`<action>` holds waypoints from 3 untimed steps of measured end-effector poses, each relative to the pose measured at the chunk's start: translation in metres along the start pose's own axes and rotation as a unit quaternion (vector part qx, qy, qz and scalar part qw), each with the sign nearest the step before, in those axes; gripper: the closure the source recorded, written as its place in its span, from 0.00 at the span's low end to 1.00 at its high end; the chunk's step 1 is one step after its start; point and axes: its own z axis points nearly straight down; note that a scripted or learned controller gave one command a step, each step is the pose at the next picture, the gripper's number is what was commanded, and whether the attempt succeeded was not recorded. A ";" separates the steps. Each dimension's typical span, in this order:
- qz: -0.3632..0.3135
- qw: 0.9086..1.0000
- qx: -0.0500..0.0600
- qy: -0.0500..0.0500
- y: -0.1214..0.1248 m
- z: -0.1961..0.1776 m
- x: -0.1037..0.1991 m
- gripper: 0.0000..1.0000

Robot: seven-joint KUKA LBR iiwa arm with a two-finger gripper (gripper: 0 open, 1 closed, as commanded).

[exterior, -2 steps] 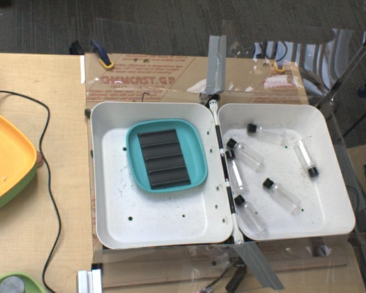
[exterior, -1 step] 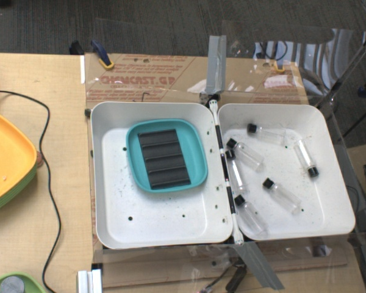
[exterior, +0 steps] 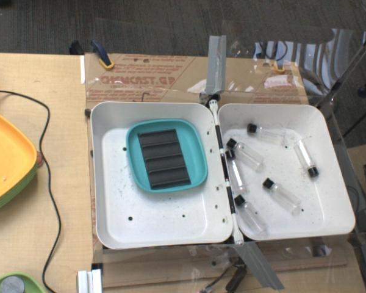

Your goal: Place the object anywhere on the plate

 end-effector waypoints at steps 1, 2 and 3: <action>0.001 1.000 0.000 0.000 0.000 0.000 -0.001 0.00; -0.001 1.000 0.000 0.001 0.000 0.000 0.001 0.00; 0.001 1.000 0.001 0.000 0.000 0.000 -0.001 0.00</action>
